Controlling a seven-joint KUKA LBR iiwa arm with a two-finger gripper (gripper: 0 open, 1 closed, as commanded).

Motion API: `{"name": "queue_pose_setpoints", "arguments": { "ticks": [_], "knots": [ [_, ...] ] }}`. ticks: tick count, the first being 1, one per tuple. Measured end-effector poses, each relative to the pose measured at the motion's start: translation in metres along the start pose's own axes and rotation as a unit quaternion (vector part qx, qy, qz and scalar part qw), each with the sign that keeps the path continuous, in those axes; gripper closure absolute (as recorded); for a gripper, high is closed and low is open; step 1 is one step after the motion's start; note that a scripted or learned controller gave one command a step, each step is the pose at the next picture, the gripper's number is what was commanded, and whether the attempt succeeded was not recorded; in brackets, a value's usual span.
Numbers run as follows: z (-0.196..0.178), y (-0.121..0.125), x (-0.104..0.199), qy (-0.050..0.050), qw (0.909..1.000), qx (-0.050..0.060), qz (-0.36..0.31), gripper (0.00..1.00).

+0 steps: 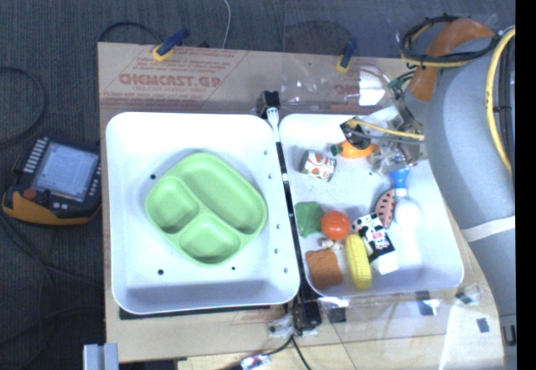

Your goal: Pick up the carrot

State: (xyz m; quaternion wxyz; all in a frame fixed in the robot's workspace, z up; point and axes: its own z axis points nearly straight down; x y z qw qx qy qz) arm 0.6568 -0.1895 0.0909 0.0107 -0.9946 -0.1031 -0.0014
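The carrot (353, 151) is a small orange piece with a green tip, lying near the back wall of the right bin (435, 276). My gripper (373, 149) hangs right over it, reaching in from the right, and its body covers the carrot's right end. Whether the carrot sits between the fingers is hidden.
The right bin also holds a red-and-white carton (318, 165), a green leaf (308, 216), a tomato (335, 224), a corn cob (358, 261), a brown bread piece (324, 268), a watermelon slice (383, 205) and a blue-capped white bottle (405, 208). A green divided plate (207, 207) fills the left bin (126, 276).
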Motion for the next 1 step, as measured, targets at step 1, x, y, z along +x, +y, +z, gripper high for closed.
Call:
{"name": "queue_pose_setpoints", "arguments": {
  "ticks": [1],
  "knots": [
    [-0.0019,0.0023,-0.0327,0.012,0.9970,0.007,-0.076,0.00]
  ]
}}
